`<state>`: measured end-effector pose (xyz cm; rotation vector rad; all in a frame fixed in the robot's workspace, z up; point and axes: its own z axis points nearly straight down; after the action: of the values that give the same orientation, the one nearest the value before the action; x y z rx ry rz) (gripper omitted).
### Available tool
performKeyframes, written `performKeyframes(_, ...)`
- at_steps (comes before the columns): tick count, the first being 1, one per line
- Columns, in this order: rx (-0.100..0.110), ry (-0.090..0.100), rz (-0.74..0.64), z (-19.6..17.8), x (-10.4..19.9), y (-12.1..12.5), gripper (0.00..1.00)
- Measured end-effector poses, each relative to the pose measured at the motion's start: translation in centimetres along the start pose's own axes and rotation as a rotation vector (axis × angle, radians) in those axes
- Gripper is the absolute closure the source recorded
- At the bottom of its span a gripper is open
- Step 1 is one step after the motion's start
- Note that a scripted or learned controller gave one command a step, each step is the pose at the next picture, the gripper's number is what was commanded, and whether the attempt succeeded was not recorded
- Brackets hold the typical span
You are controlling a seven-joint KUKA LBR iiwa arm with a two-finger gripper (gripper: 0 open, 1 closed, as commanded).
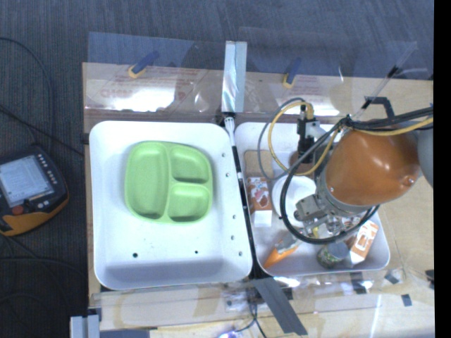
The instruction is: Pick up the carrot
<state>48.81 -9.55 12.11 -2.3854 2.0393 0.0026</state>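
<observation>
The carrot is a small orange piece lying near the front left corner of the right bin. The arm's orange band and cables hang over the middle of that bin. My gripper is below the band, low in the bin, just right of and slightly behind the carrot. Nothing can be seen held in it. The arm hides most of the bin's centre.
A green divided plate lies in the left bin. In the right bin a brown-red packet lies by the left wall, an orange-and-white packet at the front right, and a dark round item beside it.
</observation>
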Motion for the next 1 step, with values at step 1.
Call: performKeyframes(1,0.032,-0.001,-0.084,2.14,-0.66,-0.75,0.00)
